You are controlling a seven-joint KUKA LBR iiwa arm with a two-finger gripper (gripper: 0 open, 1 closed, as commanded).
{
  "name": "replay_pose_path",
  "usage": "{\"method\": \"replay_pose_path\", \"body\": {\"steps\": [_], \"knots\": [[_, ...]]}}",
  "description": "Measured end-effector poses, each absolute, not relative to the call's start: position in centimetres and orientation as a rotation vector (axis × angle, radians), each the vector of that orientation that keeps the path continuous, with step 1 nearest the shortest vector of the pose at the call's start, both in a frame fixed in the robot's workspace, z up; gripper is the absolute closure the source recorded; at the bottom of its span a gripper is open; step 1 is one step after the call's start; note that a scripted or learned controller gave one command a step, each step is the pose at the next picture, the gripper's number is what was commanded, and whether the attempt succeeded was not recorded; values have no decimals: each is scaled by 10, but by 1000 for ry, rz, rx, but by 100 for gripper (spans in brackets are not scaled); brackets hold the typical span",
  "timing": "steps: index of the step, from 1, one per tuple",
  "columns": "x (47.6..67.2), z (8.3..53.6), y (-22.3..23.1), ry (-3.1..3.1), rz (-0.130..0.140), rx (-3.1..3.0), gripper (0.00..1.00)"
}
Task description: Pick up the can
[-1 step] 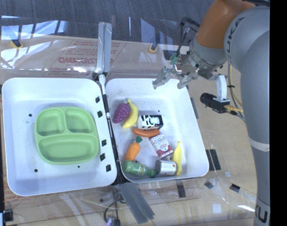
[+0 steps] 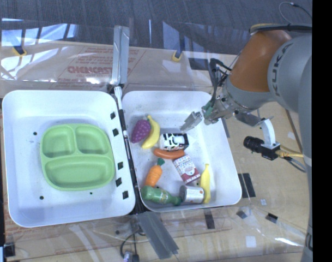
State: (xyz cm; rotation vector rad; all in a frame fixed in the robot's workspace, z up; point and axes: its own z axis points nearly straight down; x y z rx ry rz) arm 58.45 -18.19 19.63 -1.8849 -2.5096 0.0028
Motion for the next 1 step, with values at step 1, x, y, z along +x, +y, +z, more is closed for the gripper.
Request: {"method": "replay_pose_path", "body": {"steps": [1], "knots": [[558, 326, -142, -2616, 0, -1742, 0]]}}
